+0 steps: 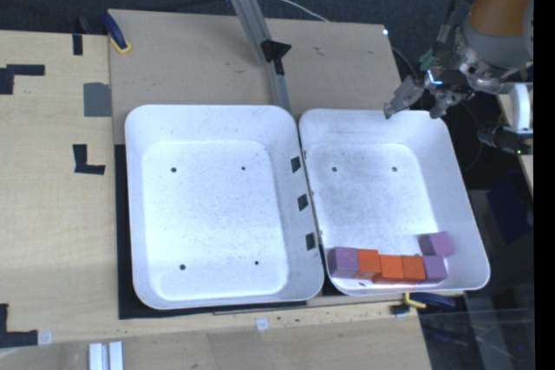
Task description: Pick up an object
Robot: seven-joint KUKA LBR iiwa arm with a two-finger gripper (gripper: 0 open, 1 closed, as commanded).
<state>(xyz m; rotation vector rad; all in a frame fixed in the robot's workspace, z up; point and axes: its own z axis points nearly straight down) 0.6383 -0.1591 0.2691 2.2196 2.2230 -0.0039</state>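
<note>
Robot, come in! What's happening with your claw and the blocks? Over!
Gripper above right bin's far corner, holding nothing. Purple and orange blocks bunched along that bin's near wall. Nothing in the way.

Grey arm [499,43] with orange band, dark gripper [419,102], black cables.

arm [501,4]: enters from upper right, grey with orange band above wrist, angled down and leftward | wrist: tilted toward the left | gripper [416,102]: hangs low at the arm's end, two dark fingers spread apart and pointing down-left, nothing between them
</note>
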